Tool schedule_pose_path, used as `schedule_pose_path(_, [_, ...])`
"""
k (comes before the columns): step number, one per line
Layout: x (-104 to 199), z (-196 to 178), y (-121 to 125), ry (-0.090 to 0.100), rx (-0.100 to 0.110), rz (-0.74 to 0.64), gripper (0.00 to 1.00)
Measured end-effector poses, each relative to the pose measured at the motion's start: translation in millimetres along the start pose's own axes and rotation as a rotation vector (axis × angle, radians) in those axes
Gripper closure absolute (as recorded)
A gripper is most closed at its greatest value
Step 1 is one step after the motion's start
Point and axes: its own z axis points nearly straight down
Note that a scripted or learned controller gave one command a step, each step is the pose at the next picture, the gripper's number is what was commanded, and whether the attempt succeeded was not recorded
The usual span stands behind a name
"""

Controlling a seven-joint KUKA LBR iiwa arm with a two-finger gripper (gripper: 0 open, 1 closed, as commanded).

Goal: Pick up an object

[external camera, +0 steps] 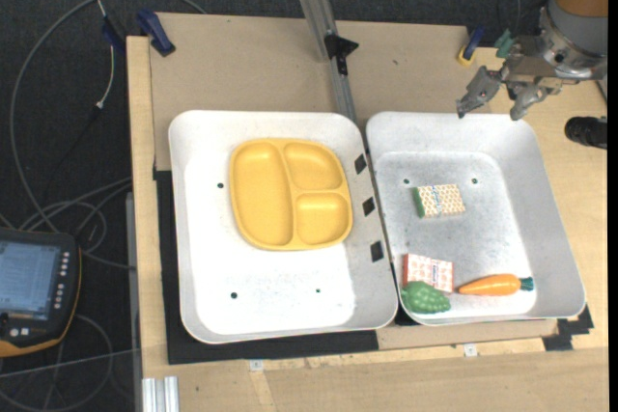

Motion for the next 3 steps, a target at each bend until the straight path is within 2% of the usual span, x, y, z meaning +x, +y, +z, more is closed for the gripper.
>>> schedule_pose_path(1, [0,0,0,0.000,0.000,0.000,0.00])
schedule_pose_path(3, [-11,114,9,0.000,0.006,0.002,0.00])
